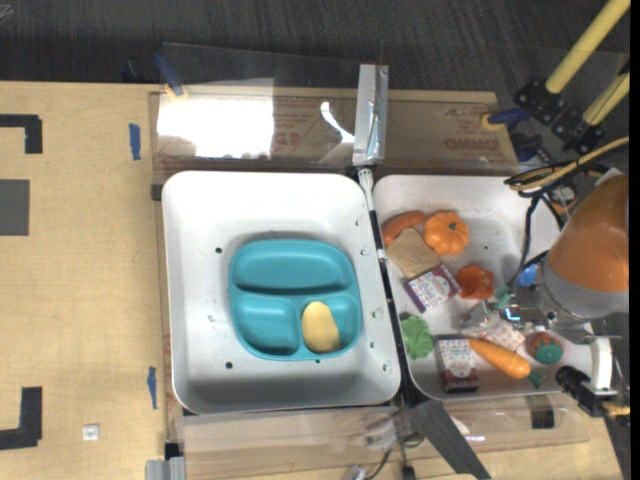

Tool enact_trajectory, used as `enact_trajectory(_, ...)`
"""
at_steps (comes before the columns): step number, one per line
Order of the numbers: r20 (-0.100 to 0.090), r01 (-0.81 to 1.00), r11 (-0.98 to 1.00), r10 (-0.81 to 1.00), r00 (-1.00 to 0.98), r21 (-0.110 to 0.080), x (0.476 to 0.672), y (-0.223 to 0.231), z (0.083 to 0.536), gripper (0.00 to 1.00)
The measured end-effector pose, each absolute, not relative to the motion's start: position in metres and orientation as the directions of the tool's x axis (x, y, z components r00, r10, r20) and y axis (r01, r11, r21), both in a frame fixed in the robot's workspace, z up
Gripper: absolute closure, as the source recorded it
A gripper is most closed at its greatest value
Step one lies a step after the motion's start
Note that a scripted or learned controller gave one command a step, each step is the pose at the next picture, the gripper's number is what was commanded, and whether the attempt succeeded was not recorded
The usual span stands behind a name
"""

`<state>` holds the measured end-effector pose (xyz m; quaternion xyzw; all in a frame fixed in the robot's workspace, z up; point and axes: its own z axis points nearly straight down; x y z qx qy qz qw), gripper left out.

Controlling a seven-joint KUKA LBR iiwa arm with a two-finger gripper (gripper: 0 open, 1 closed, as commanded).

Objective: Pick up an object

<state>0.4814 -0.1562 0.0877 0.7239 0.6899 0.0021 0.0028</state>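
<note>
Objects for picking are lying crowded in the right bin (pixel 500 196), and that crowding is where the trouble is likely to come from. Taking the carrot (pixel 499 357) as the landmark: the gripper (pixel 508 313) is hovering just above and beside it, the arm's orange band (pixel 598 240) is looming up and to its right, a small teal and red piece (pixel 546 348) is sitting just to its right, a printed packet (pixel 457 358) is touching its left end, a green leafy piece (pixel 417 336) is lying further left, and a red tomato (pixel 476 282), a purple packet (pixel 431 290), a bread slice (pixel 412 253) and an orange pumpkin (pixel 446 233) are lying beyond it toward the far wall. Whether the jaws are apart or together I cannot tell; the wrist is hiding them. A descent here is risking a pinch on two things at once, or a glancing push that is sending the smooth carrot sliding. The left bin (pixel 200 218), well apart, is holding a teal tray (pixel 270 278) with a yellow potato (pixel 320 326).
</note>
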Motion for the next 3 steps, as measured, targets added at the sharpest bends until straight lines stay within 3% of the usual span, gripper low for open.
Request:
enact_trajectory(1, -0.001, 0.995, 0.102, 0.995, -0.102, 0.006, 0.537, -0.127, 0.171, 0.00)
enact_trajectory(2, -0.003, 0.999, 0.045, 0.999, -0.045, 0.008, 0.616, -0.144, 0.088, 0.00)
enact_trajectory(3, -0.002, 0.994, 0.111, 0.994, -0.111, 0.007, 0.624, -0.146, 0.143, 0.00)
